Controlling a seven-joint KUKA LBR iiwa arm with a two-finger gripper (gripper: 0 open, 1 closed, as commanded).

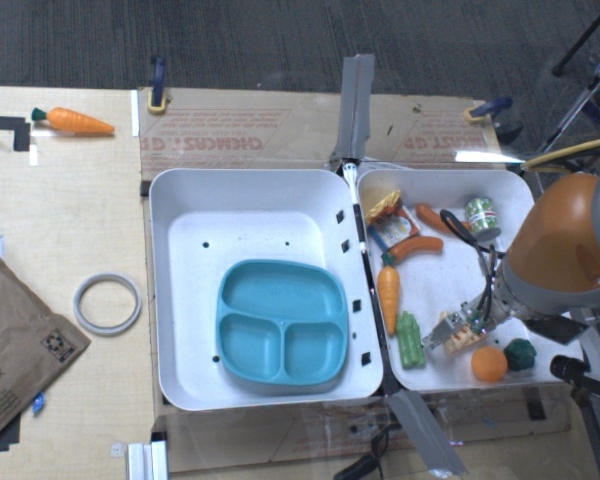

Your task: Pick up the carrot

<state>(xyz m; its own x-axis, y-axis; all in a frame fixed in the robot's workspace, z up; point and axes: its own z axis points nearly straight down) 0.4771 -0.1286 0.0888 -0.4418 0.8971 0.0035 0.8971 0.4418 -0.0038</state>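
Observation:
An orange carrot (388, 294) with a green top lies along the left wall of the right bin (515, 190), pointing toward the front. My gripper (450, 332) is low in that bin, to the right of the carrot and slightly nearer the front, apart from it. A green pickle-like piece (410, 339) lies between the gripper and the carrot's lower end. A second carrot (76, 122) lies on the wooden bench at the far left, outside both bins. The arm's orange band (568, 236) covers the bin's right side.
The right bin also holds two reddish sausages (417, 248), a small can (481, 216), a snack packet (384, 207), an orange ball (488, 364) and a dark green item (521, 352). A blue divided plate (280, 273) sits in the left bin (180, 228). A tape ring (107, 302) lies on the bench.

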